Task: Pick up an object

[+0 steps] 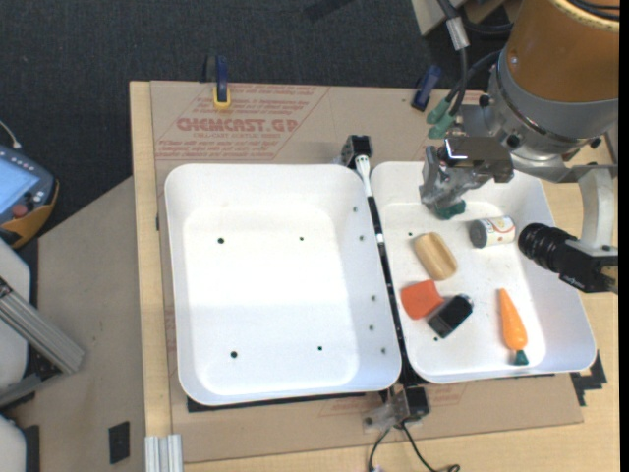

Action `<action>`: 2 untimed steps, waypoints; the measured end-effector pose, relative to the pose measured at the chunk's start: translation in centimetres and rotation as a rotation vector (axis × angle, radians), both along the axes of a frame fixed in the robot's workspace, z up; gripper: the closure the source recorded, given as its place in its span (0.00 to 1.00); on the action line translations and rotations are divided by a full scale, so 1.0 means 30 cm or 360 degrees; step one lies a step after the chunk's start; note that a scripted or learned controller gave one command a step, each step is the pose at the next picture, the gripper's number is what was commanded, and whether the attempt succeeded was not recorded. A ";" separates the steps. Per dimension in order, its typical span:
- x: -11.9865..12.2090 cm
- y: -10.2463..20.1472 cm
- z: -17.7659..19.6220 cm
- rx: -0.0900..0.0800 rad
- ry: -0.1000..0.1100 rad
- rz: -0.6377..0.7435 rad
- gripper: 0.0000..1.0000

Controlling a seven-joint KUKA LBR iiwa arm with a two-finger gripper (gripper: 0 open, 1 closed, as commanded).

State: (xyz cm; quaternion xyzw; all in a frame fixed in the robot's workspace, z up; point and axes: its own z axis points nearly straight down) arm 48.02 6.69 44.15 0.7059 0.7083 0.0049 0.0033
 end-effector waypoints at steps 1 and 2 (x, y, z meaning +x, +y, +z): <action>-0.010 -0.178 -0.547 -0.0008 0.0046 -0.0017 1.00; 0.080 -0.091 -0.272 -0.0002 0.0002 0.0000 1.00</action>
